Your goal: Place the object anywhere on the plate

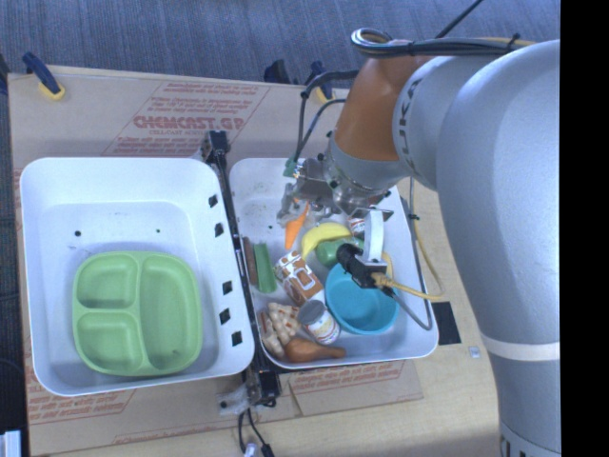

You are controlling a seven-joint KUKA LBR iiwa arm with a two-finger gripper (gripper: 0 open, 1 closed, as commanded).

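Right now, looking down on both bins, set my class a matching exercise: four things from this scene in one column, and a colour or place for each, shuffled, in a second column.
Things
1. plate
2. bowl
3. banana
4. carrot

Descriptions
A. blue, in the right bin
B. orange, upper part of the right bin, under the arm
C. green with three compartments, in the left bin
D. yellow, beside the carrot

Pairs: 1-C, 2-A, 3-D, 4-B
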